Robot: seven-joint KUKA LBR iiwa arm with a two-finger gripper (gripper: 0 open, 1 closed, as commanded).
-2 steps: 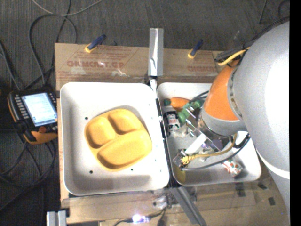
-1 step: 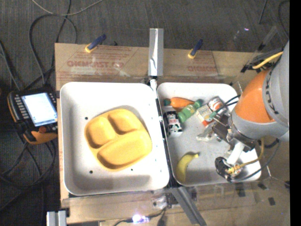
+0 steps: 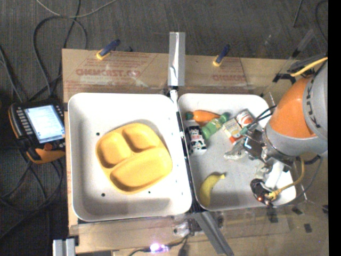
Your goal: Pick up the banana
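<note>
The banana [image 3: 209, 186] is yellow and curved and lies near the front edge of the right bin [image 3: 229, 196]. My gripper [image 3: 241, 149] hangs over the middle of that bin, up and to the right of the banana and apart from it. The grey arm with its orange band [image 3: 295, 116] reaches in from the right and covers the bin's right side.
At the back of the right bin lie a carrot [image 3: 205, 115], a green bottle [image 3: 214, 125], a can [image 3: 242, 119] and a small black-and-white item [image 3: 196, 139]. The left bin [image 3: 80, 143] holds a yellow divided plate [image 3: 136, 156]. A teach pendant [image 3: 40, 122] sits left of the bench.
</note>
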